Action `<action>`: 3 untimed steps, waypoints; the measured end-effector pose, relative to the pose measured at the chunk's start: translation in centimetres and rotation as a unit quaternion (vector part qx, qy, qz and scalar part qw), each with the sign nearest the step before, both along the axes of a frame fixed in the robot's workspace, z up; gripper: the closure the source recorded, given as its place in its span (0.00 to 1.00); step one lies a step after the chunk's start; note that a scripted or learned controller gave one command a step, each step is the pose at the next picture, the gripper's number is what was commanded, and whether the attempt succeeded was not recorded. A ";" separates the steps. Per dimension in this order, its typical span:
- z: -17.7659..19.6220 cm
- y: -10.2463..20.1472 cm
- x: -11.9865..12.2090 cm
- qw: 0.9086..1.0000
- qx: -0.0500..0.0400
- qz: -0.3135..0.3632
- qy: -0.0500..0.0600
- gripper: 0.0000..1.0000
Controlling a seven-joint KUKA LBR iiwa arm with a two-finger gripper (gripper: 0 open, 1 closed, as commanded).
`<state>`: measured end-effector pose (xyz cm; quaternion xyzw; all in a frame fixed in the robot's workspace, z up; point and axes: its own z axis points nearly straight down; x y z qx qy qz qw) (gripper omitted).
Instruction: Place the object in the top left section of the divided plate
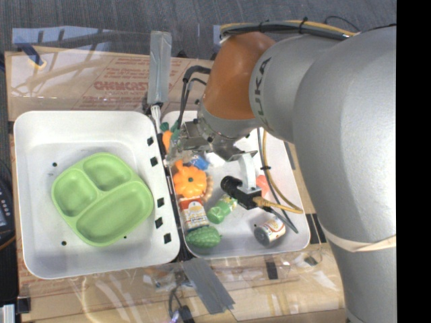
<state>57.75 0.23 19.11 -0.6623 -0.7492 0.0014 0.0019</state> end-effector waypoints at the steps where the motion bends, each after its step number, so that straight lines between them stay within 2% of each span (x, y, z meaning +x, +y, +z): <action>1: 0.0 -0.1 0.0 1.000 0.000 0.000 0.000 0.00; 2: 0.0 5.3 7.9 0.997 0.000 0.080 -0.001 0.00; 3: 1.1 5.4 7.9 0.997 -0.001 0.084 -0.001 1.00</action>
